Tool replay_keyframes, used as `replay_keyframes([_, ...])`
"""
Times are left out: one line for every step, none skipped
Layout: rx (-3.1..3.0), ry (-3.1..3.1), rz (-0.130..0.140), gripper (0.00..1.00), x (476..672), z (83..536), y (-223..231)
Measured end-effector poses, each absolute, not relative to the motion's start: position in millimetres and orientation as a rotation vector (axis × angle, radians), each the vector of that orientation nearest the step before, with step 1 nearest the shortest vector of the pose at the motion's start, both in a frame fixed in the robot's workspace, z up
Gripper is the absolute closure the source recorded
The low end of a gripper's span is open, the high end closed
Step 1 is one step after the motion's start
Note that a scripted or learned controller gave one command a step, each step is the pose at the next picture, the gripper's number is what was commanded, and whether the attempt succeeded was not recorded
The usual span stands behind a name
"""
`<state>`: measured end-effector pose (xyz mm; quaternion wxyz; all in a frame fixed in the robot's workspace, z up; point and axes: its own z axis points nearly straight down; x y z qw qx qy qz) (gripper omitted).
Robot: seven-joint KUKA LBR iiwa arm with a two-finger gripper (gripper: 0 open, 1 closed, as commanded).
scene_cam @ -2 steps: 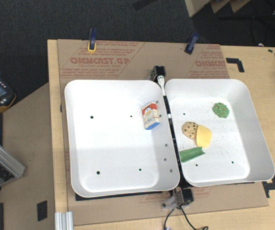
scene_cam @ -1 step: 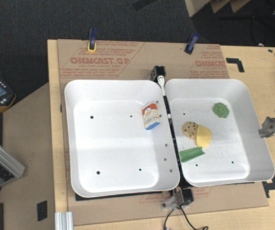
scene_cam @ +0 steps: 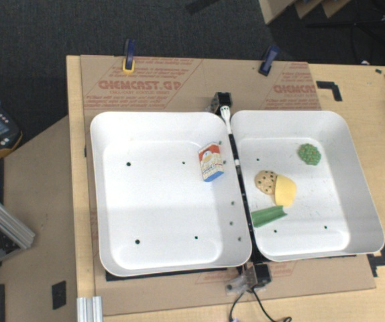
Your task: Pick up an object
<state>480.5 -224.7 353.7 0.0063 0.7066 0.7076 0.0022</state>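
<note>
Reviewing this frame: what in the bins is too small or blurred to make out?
- Small carton, camera view: its print is too small to read.
- Cookie: the yellow piece touches or overlaps its edge; which, unclear.
- Green stick: too blurred to identify.
- Green round object: texture too small to identify.

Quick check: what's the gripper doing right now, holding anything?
Gripper: cannot be told from this camera view. The carton lies in the left bin; cookie and the other items lie in the right bin.
</note>
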Motion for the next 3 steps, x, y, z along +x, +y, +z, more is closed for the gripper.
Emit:
replay_keyframes([2.2, 2.223, 0.016, 1.0, 481.0, 464, -141])
replay_keyframes([2.217, 2.211, 0.005, 1.0, 479.6, 513, -180])
replay_keyframes([2.218, 2.212, 0.001, 1.0, 479.5, 537, -224])
